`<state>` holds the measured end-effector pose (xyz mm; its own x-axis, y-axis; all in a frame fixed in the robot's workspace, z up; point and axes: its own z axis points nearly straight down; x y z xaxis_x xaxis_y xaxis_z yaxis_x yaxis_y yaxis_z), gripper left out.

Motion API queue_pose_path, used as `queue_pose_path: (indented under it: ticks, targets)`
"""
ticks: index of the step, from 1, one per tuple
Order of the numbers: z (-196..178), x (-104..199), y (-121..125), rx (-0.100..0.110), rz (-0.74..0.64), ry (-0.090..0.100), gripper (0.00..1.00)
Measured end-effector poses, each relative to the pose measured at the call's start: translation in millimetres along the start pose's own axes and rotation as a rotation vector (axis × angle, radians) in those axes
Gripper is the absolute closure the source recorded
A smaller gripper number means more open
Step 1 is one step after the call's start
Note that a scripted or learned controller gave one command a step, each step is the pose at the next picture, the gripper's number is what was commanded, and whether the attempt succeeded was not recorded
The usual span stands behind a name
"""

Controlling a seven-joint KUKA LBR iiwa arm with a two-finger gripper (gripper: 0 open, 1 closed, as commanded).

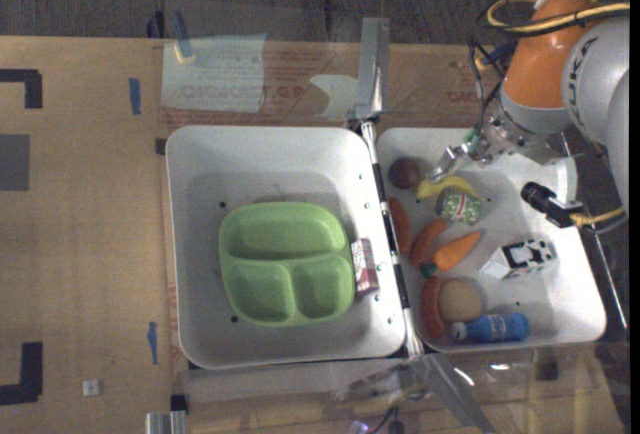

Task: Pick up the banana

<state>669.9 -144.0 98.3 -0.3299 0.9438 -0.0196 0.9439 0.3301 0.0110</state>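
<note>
Banana (447,187) is the thing to be picked up, and it has not been picked up yet. It is seen in the right bin (580,312), near the top left part. Going from left to right, a green tray (285,262) with three parts is seen in the left bin (190,222), and a small dark packet (363,266) is just beside it. In the right bin a dark round fruit (403,172) is seen first, then the banana, with a small green can (459,207) touching its lower side. A carrot (458,249) is seen below these.

The gripper (453,159) is placed just above the banana, at its upper edge. Two thin fingers seem to be spread a little, with nothing pinched between them. The reach step is judged to be in hand. Next, the gripper would need to be lowered over the banana and then closed. Care is called for, since the can could be bumped.

The banana looks small, yellow and curved, and only part of it is shown.
</note>
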Motion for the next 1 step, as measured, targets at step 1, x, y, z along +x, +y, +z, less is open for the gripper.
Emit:
queue_pose_path:
  ticks: [1]
  targets:
    - [0.6, 17.6, 4.4, 0.008, -0.114, 0.007, 0.0]
